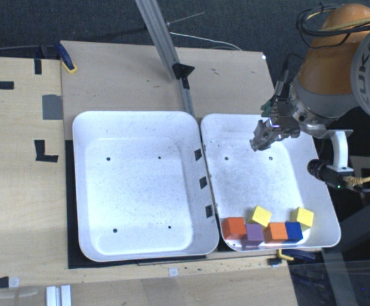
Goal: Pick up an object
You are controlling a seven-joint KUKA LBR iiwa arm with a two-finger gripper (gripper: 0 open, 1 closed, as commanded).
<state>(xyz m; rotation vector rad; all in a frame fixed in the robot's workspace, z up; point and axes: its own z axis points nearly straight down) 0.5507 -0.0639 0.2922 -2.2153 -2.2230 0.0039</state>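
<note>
Several small blocks cluster at the near end of the right bin (235,171): an orange block (234,226), a purple block (254,233), a yellow block (261,216), another orange block (276,232), a blue block (293,231) and a second yellow block (304,217). My gripper (262,139) hangs over the far part of the right bin, well away from the blocks. I see nothing between its fingers.
The left bin (134,183) sits beside the right one. A slanted metal pole (162,37) crosses the bench behind the bins. The grey and orange arm (334,56) comes in from the right.
</note>
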